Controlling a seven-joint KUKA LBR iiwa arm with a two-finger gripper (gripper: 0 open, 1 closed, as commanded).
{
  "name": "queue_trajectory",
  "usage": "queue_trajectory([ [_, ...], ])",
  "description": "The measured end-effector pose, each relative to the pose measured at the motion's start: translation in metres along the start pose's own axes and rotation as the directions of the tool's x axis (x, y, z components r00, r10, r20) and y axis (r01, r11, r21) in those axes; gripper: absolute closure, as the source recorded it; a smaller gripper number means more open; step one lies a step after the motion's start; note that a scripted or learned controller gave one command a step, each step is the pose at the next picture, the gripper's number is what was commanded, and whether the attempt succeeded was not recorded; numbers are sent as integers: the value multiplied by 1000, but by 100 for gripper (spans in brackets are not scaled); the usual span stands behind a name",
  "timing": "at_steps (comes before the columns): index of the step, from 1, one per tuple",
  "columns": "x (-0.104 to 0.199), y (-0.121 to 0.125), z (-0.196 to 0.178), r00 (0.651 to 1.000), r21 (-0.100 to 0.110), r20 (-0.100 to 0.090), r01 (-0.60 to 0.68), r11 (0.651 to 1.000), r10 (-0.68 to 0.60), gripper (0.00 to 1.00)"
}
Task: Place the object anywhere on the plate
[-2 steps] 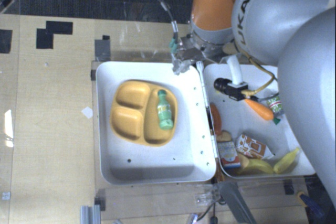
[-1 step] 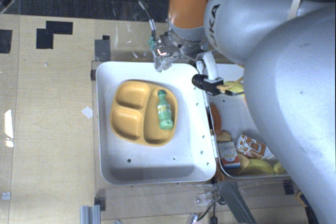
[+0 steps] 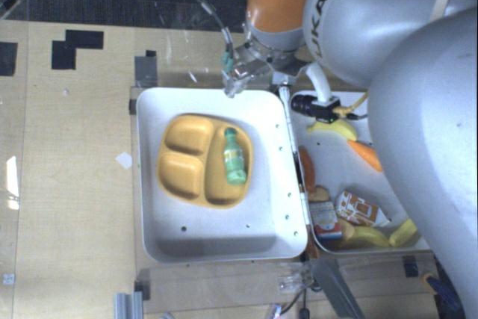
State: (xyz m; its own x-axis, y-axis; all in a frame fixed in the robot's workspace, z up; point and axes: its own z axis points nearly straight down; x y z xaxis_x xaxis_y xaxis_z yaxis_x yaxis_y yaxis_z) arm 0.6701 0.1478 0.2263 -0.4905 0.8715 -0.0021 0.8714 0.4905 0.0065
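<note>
The metal two-finger pincer [image 3: 233, 78] hangs over the far rim of the shallow white left-hand bin [image 3: 153, 235], and nothing shows between its tips — whether they stand apart or together I cannot tell. Below and nearer the camera from the pincer, well apart from it, the small green plastic bottle [image 3: 234, 157] lies on its side in the long right compartment of the yellow three-part plastic plate [image 3: 187, 160]. By that lie the placing looks done. The risk, as I judge it, is in the arm's next sweep — a low pass back over the bin could clip the rim or nudge the plate and roll the bottle out.
</note>
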Motion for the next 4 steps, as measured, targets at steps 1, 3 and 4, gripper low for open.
queue_trajectory([
  [1,47,26,12,1000,0,-1,-20,1000,20,100],
  [3,42,25,107,839,-8,-3,-544,839,544,0],
  [4,-6,-42,110,693,2,-2,-721,693,721,0],
])
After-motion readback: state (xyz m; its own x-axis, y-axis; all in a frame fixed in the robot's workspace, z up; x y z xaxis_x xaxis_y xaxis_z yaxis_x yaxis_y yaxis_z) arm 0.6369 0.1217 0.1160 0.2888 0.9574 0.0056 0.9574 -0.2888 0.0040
